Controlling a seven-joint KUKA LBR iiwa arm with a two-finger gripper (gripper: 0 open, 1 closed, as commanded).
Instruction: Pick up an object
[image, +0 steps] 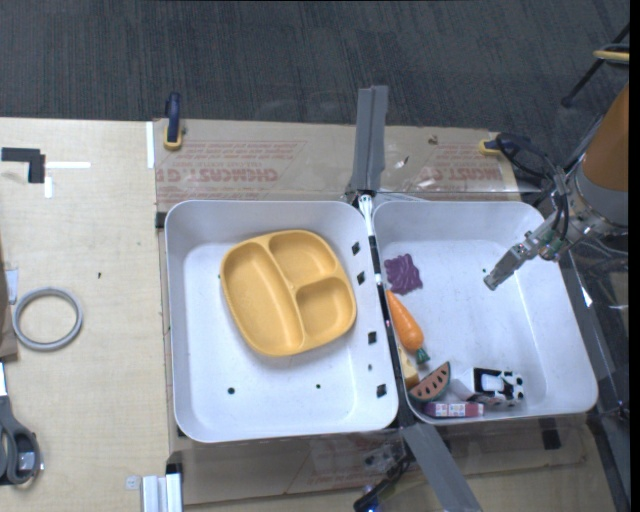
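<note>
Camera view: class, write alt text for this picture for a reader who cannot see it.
The gripper hangs over the right bin, apart from a carrot, purple grapes and a watermelon slice. The left bin holds a yellow divided plate.

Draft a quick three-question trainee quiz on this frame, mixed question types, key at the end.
1. True or false: the yellow divided plate lies in the left bin.
2. Which lies nearest the divider between the bins? A) carrot B) black-and-white toy C) grey ring
3. Fill in: the gripper is over the ____ bin.

Key: 1 true; 2 A; 3 right.
</note>
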